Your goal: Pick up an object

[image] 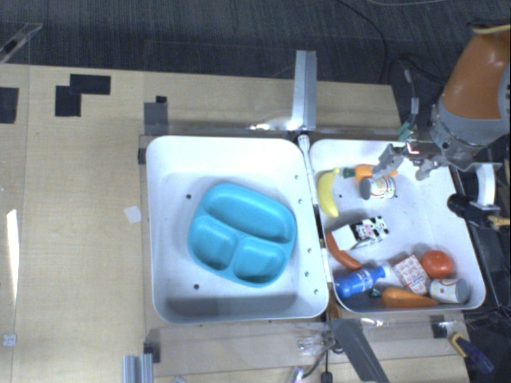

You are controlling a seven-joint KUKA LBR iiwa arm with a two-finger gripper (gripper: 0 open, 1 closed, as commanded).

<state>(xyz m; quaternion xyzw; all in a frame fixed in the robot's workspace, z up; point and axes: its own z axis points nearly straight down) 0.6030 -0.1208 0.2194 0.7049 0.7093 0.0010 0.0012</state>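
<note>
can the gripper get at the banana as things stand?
Probably yes. The banana lies uncovered against the right bin's left wall, nothing on top. The gripper hangs just to its right; that wall may crowd one finger.

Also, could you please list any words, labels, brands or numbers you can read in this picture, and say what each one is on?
None can be read.
Small black and white carton: dark print, too blurred to read.
Red and white packet: patterned print, too small to read.
Blue bottle: no legible label.
Black marks on the bench top: plain shapes, no lettering.
</note>
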